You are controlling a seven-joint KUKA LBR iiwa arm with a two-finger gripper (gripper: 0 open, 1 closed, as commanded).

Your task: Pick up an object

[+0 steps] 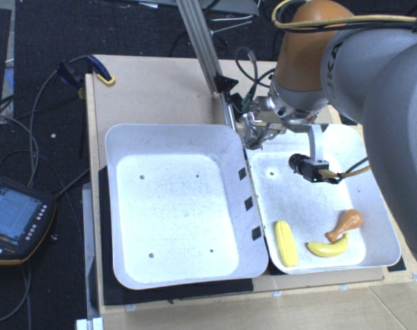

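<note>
Three toy foods lie in the near corner of the right bin point(312, 198): a yellow corn cob point(286, 243), a yellow banana point(327, 249) and a brown chicken drumstick point(345, 224). My gripper point(255, 135) hangs over the far left corner of that bin, close to the rim it shares with the left bin. It is well away from all three foods, and nothing shows in it.
The left bin point(174, 205) lies beside the right one. A slanted metal rail point(201, 40) rises behind my gripper. A black connector with a cable point(308, 167) hangs from the arm over the right bin. A blue clamp point(91, 67) grips the bench's far left corner.
</note>
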